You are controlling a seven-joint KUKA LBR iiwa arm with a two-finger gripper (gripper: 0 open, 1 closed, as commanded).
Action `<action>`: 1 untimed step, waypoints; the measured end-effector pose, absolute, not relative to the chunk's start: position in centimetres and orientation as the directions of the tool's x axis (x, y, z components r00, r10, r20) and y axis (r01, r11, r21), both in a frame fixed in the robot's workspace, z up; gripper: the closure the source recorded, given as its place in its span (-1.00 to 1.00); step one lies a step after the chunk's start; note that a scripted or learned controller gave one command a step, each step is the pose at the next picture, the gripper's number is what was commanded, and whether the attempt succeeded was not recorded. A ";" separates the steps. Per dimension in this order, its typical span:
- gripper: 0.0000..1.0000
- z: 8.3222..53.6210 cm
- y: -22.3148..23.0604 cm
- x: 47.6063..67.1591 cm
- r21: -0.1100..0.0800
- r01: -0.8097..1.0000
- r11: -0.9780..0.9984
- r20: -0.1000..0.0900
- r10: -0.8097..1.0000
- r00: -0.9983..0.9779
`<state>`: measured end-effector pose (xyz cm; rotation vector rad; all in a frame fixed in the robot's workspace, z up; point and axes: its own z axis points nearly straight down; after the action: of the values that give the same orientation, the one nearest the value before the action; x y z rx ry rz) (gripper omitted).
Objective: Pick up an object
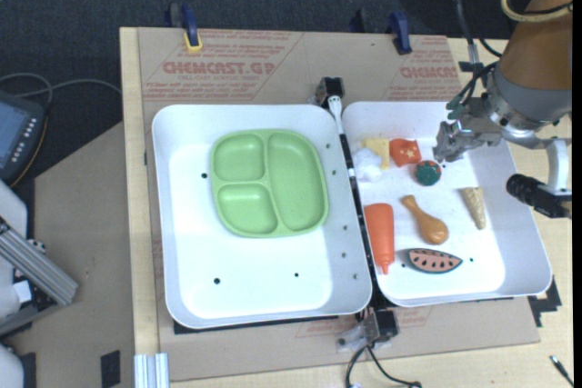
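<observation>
My gripper (446, 150) hangs over the back of the right bin (518, 273), just above and right of a small green ball with a red spot (428, 174). A red block (404, 151) and a yellow cheese wedge (376, 149) lie to its left, with a white fluffy piece (367, 164) beside them. Further forward in the same bin lie a chicken drumstick (426, 220), a carrot (381, 234), a watermelon slice (433, 261) and a beige cone (474, 205). Nothing shows between the fingers.
The left bin (182, 268) holds a green divided plate (269, 182). A ridge (350, 195) separates the two bins. The arm's orange band and grey wrist (536, 59) loom over the right bin's back right corner. Blue clamps (398, 30) stand at the board's far edge.
</observation>
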<state>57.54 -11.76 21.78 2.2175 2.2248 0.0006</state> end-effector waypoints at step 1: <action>1.00 21.7 -6.1 57.3 -0.002 1.000 0.004 0.001 1.000 -0.004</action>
<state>57.32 -6.08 21.72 2.2190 2.2272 -0.0007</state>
